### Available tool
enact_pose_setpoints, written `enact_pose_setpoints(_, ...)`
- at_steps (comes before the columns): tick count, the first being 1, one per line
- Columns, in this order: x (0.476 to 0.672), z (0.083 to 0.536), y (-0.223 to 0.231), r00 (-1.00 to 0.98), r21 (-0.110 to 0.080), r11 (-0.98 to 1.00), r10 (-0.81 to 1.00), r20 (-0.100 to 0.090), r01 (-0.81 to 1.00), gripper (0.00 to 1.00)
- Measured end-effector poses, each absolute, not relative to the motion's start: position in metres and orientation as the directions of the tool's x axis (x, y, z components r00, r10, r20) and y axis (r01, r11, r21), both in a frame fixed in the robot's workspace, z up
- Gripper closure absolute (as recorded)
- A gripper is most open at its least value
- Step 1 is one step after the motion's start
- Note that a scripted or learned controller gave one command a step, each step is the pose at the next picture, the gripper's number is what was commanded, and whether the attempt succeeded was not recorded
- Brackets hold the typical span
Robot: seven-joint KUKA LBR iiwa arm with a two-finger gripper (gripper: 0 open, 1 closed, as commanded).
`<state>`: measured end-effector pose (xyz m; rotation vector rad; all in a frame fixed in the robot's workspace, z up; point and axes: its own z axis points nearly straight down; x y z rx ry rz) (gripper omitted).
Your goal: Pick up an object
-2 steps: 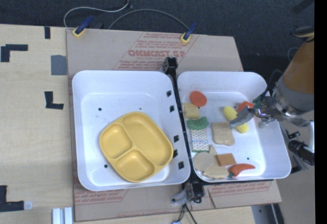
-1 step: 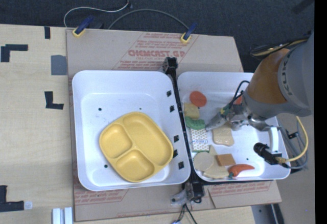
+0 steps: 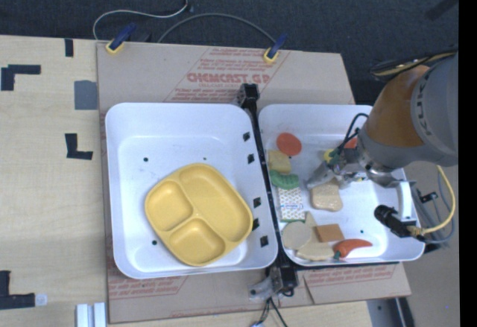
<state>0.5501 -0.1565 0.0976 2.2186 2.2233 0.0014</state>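
Note:
The right bin (image 3: 298, 118) holds several small toy food pieces. A red round piece (image 3: 289, 144) lies at the back, with a pale yellow piece (image 3: 279, 161) and a green piece (image 3: 285, 179) below it. Nearer the front lie a checkered green-white packet (image 3: 291, 202), a tan bread-like piece (image 3: 326, 198), a brown square (image 3: 329, 232), a beige piece (image 3: 304, 237) and a red chili (image 3: 352, 246). My gripper (image 3: 332, 170) reaches down from the right, just above the tan bread-like piece. Nothing shows between its fingers.
The left bin (image 3: 119, 132) holds a yellow divided plate (image 3: 197, 213). The grey and orange arm (image 3: 406, 121) covers the right bin's far right corner. A black clip (image 3: 247, 96) sits where the two bins meet at the back. Cables run across the dark floor behind.

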Motion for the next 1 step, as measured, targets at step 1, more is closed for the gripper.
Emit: enact_pose_setpoints(1, 0.5469, 0.1897, -0.0709, -0.010, 0.007, 0.010, 1.000, 0.003, 1.000, 1.00)
